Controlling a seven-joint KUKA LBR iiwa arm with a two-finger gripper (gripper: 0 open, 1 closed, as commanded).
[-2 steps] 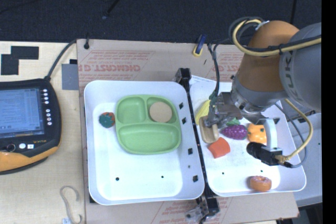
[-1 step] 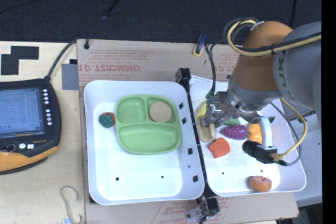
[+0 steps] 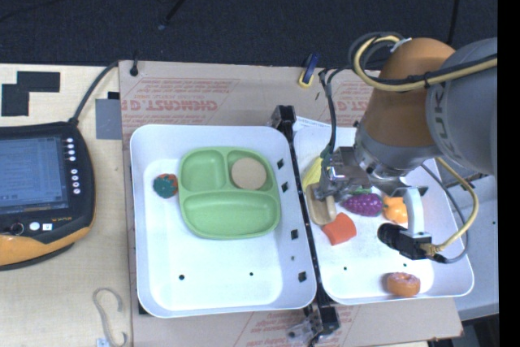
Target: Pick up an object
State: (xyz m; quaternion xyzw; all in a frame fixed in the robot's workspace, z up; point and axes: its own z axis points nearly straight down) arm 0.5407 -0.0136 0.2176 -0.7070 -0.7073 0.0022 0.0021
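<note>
Gripper [image 3: 327,184] sits low in the right bin [image 3: 357,274], just left of the purple grape bunch [image 3: 366,203]. That bunch is my reference for everything here. From this angle I can't tell how far the gripper is open or whether it has hold of anything; the wrist housing blocks it.

Nearest pick candidates:
- yellow piece [image 3: 313,171], smooth and curved, up-left of the grapes, right beside the gripper
- tan slab [image 3: 322,212], flat and wood-coloured, left of the grapes, under the gripper; contact unclear
- red block [image 3: 340,229], chunky and matte, just below-left of the grapes
- orange piece [image 3: 395,210], rounded and glossy, just right of the grapes
- doughnut [image 3: 402,283], brown-orange ring, well below-right of the grapes near the bin's front wall

The grapes are knobbly, plastic-looking, and lie on the bin floor.

Well left of the grapes is the left bin [image 3: 211,276]. It holds a green divided tray [image 3: 227,215] with a pale round disc [image 3: 248,172] in its upper-right compartment. A small multicoloured ball [image 3: 166,185] lies just beyond the tray's far side. The handheld pendant [image 3: 36,183] is furthest left, off the bins.
</note>
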